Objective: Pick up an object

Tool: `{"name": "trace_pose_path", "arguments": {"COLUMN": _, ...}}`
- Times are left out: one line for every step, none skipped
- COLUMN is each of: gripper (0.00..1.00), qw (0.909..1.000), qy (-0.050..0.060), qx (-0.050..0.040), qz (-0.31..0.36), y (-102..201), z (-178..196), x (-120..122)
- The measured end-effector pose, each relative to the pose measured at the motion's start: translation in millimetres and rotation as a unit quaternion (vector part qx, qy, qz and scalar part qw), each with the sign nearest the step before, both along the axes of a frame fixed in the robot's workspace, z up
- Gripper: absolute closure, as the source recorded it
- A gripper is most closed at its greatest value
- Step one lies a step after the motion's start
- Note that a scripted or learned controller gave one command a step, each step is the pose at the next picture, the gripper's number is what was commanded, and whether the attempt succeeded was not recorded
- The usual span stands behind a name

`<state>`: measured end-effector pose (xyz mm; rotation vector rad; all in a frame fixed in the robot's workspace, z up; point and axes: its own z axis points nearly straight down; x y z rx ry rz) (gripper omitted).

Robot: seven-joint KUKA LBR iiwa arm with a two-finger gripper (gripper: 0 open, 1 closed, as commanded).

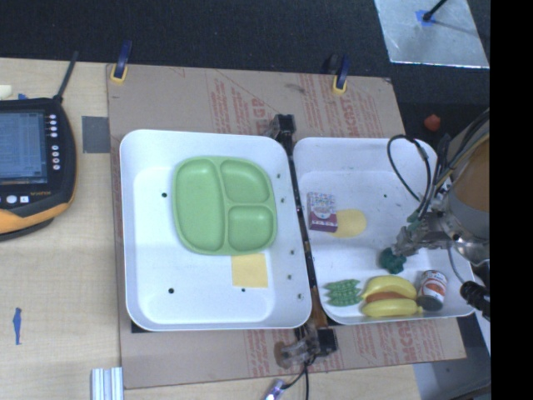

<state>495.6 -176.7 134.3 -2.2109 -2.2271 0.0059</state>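
My gripper (410,238) hangs low over the right side of the right bin (366,161), reaching in from the right. A small dark green object (391,262) lies just below and left of its tip, touching or nearly touching it. Further left are a purple and white carton (321,211) and a pale yellow piece (351,222) beside it. Along the bin's front edge lie a green pea pod (342,290), a yellow banana with a red strip (390,297) and a small can (431,287).
The left bin (146,248) holds a green divided plate (223,204) and a flat yellow square (250,270). An orange and grey teach pendant (29,169) sits on the bench at far left. Black cables (416,173) loop over the right bin's far right corner.
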Motion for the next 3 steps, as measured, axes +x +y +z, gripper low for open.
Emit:
{"name": "trace_pose_path", "arguments": {"gripper": 0.0, "qw": 1.0, "qy": 0.0, "qx": -0.0002, "qz": 0.0, "y": 0.0, "z": -0.1, "x": -0.1}}
{"name": "trace_pose_path", "arguments": {"gripper": 0.0, "qw": 1.0, "qy": 0.0, "qx": 0.0004, "qz": 0.0, "y": 16.7, "z": -43.2, "x": 13.5}}
{"name": "trace_pose_path", "arguments": {"gripper": 1.0, "qw": 1.0, "qy": 0.001, "qx": 0.0002, "qz": 0.001, "y": 15.7, "z": -32.9, "x": 13.3}}
